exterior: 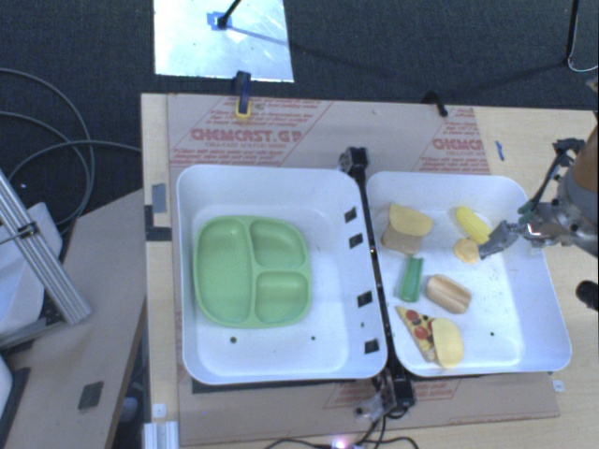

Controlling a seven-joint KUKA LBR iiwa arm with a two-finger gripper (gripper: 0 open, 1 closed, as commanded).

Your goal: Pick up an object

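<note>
The right bin (538, 297) holds several toy foods. A yellow and brown wedge (408, 228) lies at its back left, a yellow corn-like piece (474, 223) at the back, and a small yellow lump (465, 250) just in front of that. A green cylinder (411, 279) sits near the divider, a hot dog bun (448, 294) in the middle, and a pizza slice (417, 326) and a yellow piece (448, 342) at the front. My gripper (494, 242) reaches in from the right, its tip just right of the small yellow lump, with nothing seen held.
The left bin (323, 195) holds a green divided plate (251, 270). The arm's wrist (569, 221) hangs over the right bin's right rim. A black divider (367, 260) with clips runs between the bins. Cardboard lies under both.
</note>
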